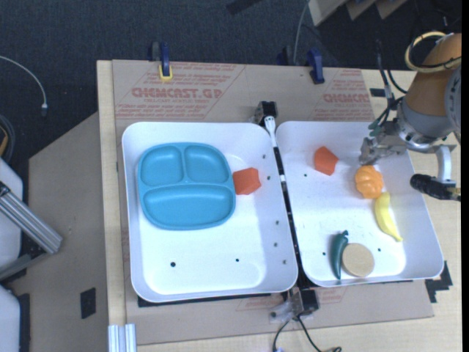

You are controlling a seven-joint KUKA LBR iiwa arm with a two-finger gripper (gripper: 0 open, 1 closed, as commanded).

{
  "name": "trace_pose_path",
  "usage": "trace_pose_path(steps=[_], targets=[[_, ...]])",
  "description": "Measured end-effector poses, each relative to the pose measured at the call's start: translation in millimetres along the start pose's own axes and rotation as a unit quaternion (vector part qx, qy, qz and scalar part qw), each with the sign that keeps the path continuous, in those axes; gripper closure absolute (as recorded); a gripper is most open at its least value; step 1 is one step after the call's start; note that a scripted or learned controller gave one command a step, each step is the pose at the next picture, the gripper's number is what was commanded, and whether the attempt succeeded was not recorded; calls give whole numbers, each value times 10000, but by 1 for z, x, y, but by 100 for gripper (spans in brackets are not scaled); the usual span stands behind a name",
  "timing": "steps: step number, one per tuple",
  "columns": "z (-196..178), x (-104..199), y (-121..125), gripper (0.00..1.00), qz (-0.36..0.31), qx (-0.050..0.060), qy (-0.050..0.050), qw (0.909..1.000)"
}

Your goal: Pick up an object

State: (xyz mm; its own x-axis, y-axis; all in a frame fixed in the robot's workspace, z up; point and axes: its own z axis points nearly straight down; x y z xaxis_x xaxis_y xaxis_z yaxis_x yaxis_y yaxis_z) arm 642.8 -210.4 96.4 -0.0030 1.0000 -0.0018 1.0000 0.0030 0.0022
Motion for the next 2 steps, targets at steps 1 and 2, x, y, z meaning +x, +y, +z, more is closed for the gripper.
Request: trace_pose_path(steps=[1,2], targets=[[-45,-1,7,100,9,-24,-5,10000],[-109,-4,13,100,9,-29,-8,10000]])
